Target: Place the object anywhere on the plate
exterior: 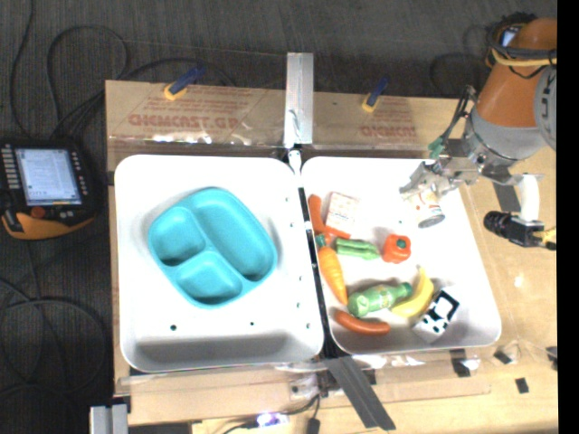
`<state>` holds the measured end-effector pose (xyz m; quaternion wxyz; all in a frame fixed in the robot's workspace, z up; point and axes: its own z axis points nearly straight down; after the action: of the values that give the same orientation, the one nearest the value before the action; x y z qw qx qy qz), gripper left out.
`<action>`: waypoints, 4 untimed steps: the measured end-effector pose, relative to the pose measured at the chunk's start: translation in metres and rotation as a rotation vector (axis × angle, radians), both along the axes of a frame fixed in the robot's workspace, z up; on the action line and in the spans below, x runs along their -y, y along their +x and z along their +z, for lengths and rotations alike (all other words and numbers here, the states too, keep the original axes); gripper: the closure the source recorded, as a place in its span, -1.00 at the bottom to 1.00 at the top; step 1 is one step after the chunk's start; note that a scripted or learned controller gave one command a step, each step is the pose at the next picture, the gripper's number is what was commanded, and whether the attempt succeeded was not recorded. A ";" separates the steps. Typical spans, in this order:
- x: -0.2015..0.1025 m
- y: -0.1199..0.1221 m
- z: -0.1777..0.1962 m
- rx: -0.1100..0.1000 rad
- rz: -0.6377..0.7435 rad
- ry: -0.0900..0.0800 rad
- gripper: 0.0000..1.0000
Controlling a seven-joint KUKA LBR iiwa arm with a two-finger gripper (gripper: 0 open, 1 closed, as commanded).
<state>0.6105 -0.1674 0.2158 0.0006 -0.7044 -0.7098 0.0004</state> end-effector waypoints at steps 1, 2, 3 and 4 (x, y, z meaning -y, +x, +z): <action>-0.055 -0.020 -0.060 -0.002 -0.020 0.000 1.00; -0.050 -0.008 -0.057 0.000 0.097 -0.003 1.00; -0.135 0.033 -0.032 0.001 0.443 0.000 1.00; -0.215 -0.010 -0.033 0.000 0.504 0.001 1.00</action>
<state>0.6006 0.0477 0.1832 0.0010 -0.5051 -0.8631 0.0002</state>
